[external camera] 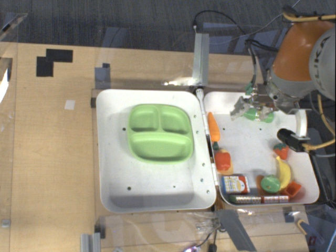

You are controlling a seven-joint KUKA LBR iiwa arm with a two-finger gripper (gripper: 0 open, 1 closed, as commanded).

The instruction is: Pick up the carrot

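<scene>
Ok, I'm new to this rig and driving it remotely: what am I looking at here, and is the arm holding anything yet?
This is one fixed camera above the bench, looking down at a slant. The grey arm with the orange band reaches in from the right; its gripper hangs over the far part of the right bin, above something green. Whether it grips anything I cannot tell. The carrot lies against that bin's left wall, away from the gripper. Nearer the front lie a banana, a small box and other toy food. The left bin holds a green divided plate.
</scene>
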